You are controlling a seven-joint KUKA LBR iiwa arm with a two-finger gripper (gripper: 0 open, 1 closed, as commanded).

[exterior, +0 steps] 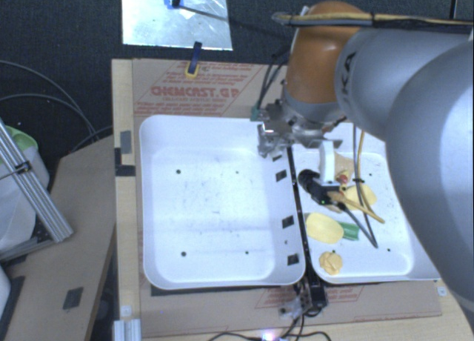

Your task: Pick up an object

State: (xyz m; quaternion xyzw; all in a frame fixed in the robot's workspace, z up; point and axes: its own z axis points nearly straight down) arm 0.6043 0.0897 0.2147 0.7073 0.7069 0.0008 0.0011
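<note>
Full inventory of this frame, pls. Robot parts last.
left bin: 1, white, left on the cardboard
right bin: 1, white, beside it
oval piece: 1, yellow, right bin
small lump: 1, tan-yellow, right bin, near corner
green piece: 1, green, beside the oval
cardboard sheet: 1, brown, under both bins
metal sheet: 1, silver, beyond the bins
arm: 1, grey, orange band, from right
gripper: 1, grey, over the bins' shared rim

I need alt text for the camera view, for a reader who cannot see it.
A grey robot arm with an orange band reaches in from the right, its gripper over the far end of the seam between the left white bin and the right white bin, which holds a yellow oval piece, a small yellow lump and a green piece.
</note>
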